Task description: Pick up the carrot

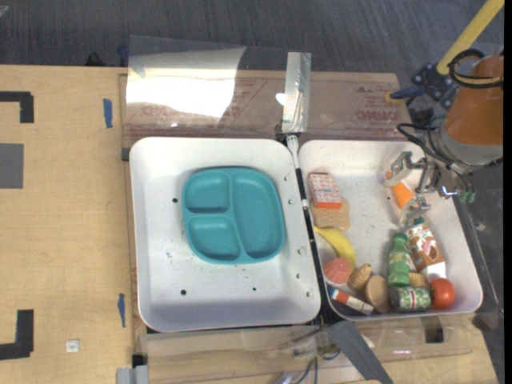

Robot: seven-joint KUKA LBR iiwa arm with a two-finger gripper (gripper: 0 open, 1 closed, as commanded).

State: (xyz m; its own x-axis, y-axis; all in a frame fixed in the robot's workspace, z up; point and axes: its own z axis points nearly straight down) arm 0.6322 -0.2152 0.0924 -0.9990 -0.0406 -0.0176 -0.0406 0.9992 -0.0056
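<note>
Arm (472,110) enters from the right, orange band above the wrist, over the upper right of the right bin (472,250); gripper (414,184) low inside that bin, near its back right corner; fingers clenched on the carrot (402,194), orange piece visible between the metal tips, tilted; whether the carrot touches the bin floor, cannot tell.

Right bin contents: cracker box (324,189) upright-ish near the divider, toast slice (332,214) just below it and touching; banana (338,245) below the toast; further toward the front, a pink round item (337,271), a brown potato-like piece (362,277), a red-white tube (350,299); green bottle (399,262), green can (410,298), tomato (442,294) at the front right; small carton (424,246) just below the gripper.

Left bin (152,238) holds a teal tray (234,214), three compartments, lying flat near centre; well apart from the carrot.
</note>
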